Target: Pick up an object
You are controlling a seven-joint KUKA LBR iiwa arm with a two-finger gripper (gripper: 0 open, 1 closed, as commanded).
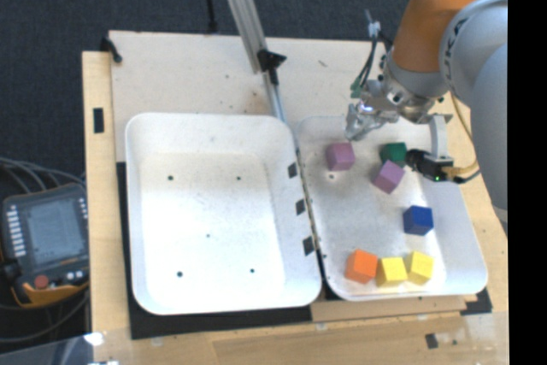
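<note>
Orange cube in front; claw above purple cube, opening unclear.

Bare floor lies open between purple blocks and orange cube.

The pincer hangs near a purple cube in the right bin.

counter: two bins side by side | right bin: seven blocks | claw: above its far-left corner
</note>
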